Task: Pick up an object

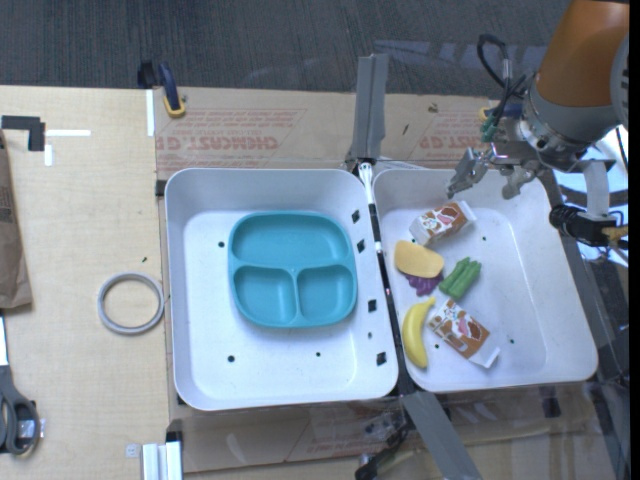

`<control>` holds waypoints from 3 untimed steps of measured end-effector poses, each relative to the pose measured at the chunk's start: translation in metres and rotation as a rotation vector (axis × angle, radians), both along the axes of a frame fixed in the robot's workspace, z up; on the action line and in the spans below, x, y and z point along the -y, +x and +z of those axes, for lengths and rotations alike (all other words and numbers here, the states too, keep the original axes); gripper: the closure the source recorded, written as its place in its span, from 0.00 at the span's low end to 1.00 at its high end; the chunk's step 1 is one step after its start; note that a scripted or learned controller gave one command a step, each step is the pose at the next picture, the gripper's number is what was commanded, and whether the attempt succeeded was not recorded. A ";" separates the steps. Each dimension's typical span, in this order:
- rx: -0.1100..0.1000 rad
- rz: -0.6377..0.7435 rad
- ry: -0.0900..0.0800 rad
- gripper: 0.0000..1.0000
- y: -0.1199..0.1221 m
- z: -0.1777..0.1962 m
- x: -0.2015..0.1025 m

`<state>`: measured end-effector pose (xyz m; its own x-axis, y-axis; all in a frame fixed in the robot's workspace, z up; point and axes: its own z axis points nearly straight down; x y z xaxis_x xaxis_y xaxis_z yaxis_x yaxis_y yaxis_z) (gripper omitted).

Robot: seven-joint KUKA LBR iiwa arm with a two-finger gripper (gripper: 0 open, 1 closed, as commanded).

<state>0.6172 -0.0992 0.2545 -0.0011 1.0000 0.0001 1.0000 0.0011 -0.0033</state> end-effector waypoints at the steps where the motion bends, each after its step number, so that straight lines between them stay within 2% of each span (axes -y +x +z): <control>1: -0.001 0.049 0.000 0.00 -0.063 -0.082 0.003; 2: 0.002 0.083 0.001 0.00 -0.123 -0.163 0.023; 3: 0.004 0.270 0.000 0.00 -0.070 -0.130 0.070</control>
<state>0.5467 -0.1691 0.1241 -0.2679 0.9634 -0.0003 0.9634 0.2679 0.0004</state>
